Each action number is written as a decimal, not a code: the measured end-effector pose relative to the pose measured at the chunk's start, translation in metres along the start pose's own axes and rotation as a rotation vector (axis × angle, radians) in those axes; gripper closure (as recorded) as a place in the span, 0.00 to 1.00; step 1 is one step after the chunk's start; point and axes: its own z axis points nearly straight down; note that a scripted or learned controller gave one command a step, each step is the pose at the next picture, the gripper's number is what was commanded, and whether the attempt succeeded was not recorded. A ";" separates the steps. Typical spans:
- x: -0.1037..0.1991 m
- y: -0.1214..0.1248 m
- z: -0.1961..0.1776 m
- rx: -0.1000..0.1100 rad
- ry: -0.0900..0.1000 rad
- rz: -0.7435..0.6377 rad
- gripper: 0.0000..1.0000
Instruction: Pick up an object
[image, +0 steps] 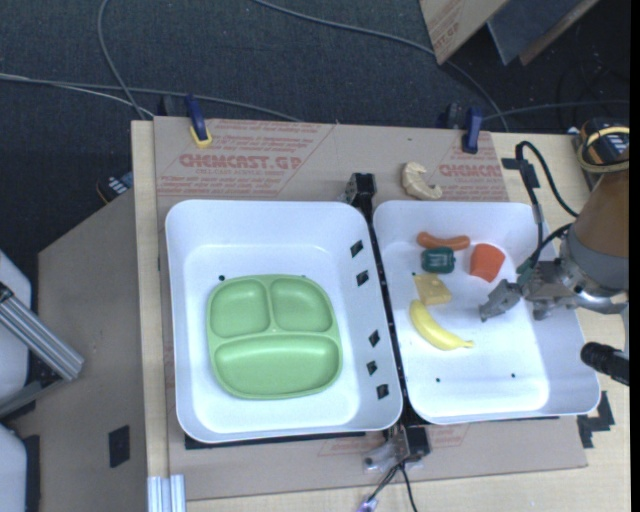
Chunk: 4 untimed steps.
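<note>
5 small objects lie in the right bin, all in its upper left part: a banana, a yellow wedge at 12 o'clock from it, a teal block, a sausage and an orange cup. The gripper hangs at 3 o'clock from the banana, fingers apart with nothing between them, probably placed so for a try at it. The left bin holds 1 green tray with 3 compartments.
</note>
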 end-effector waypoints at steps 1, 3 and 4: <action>0.000 -0.009 0.059 0.001 0.000 0.001 0.00; 0.005 -0.006 0.000 -0.011 -0.005 -0.001 1.00; 0.003 0.002 -0.063 -0.013 -0.006 -0.001 1.00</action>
